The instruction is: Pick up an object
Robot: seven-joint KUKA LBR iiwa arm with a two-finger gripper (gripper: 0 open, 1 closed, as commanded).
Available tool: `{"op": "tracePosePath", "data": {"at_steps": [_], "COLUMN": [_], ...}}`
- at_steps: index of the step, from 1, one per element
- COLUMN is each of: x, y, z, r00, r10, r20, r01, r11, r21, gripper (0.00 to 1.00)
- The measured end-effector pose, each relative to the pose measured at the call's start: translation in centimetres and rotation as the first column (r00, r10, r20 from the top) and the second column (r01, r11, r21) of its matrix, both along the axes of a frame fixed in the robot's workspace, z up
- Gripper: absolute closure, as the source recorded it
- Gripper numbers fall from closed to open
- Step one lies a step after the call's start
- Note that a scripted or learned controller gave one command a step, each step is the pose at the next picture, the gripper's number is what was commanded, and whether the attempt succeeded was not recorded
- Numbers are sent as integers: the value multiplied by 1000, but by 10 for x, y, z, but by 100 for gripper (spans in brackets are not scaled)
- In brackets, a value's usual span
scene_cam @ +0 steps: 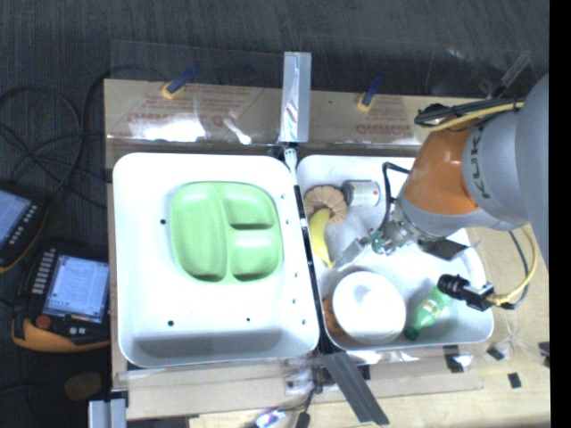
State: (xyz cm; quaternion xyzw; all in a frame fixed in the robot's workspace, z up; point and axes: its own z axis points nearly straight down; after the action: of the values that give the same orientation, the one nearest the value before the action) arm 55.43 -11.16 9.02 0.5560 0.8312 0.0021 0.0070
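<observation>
My gripper [364, 244] reaches down into the right bin [477, 324] from the right, below the arm's orange band. Its tips sit near the bin's middle, just above a white bowl [364, 305] and to the right of a yellow banana [319, 235]. A round tan object [326, 200] and a small grey cylinder [361, 192] lie at the bin's far side. A green bottle [426, 313] with a black cap lies at the near right. Nothing visible sits between the tips.
The left bin [143, 328] holds a green divided tray [227, 229]. A raised divider runs between the two bins. Cables and a yellow hose hang off the arm at the right. Handheld devices lie on the floor at far left.
</observation>
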Motion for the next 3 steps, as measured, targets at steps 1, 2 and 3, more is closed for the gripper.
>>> {"op": "tracePosePath", "data": {"at_steps": [1,2,3], "x": [-65,30,-36], "y": [4,-39,-16], "z": [0,0,0], "r00": [993,995,986], "r10": [117,104,168], "r20": [4,0,-1], "r01": [-117,-104,-168], "r11": [993,995,986], "r21": [-2,-1,-2], "gripper": [0,0,0]}}
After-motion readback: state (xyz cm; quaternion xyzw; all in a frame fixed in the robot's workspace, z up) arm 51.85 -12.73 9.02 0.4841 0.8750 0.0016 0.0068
